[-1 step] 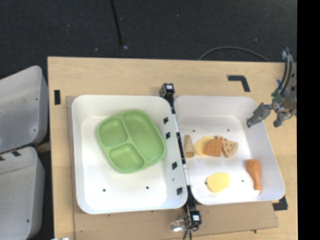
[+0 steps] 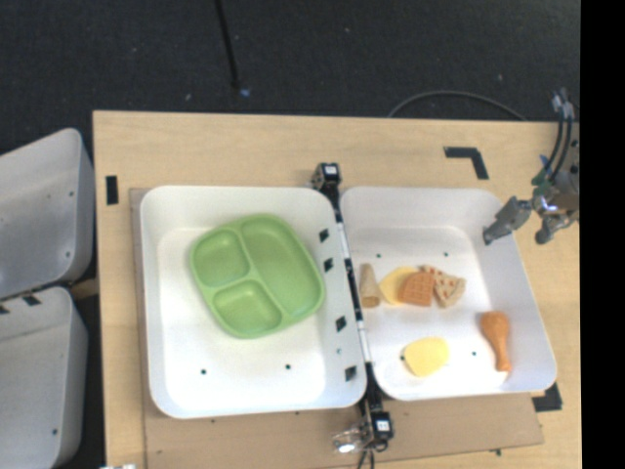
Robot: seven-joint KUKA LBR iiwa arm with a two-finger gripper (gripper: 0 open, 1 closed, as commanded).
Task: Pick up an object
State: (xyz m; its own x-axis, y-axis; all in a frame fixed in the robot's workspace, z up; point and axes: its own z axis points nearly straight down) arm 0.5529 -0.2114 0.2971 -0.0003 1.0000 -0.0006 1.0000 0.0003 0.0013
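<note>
1. The wooden bench (image 2: pixel 244 149) carries two shallow white bins side by side, joined along a seam of black clips running from 12 to 6 o'clock.
2. The left bin (image 2: pixel 166 379) holds a green divided plate (image 2: pixel 256 276) with three compartments, lying flat and a little toward 12 o'clock of the bin's middle.
3. The right bin (image 2: pixel 410 213) holds the food pieces. A small tan cone (image 2: pixel 369 285) lies at 9 o'clock, close to the seam.
4. Just at 3 o'clock of the cone comes a tight cluster: a yellow slice (image 2: pixel 395 285), an orange waffle-like piece (image 2: pixel 417 288) resting against it, and a tan cracker-like piece (image 2: pixel 449 286) touching the waffle's far side.
5. A yellow lemon-shaped piece (image 2: pixel 426 356) sits alone toward 6 o'clock of the bin.
6. An orange drumstick (image 2: pixel 496 337) lies near the bin's wall at about 4 o'clock, well apart from the lemon.
7. The gripper (image 2: pixel 527 217) hangs over the right bin's rim at about 2 o'clock, well clear of every piece. One grey finger (image 2: pixel 501 221) points toward 8 o'clock and the other sits near the edge of the picture; they look spread apart, though the view is dim there, and nothing lies between them.
</note>
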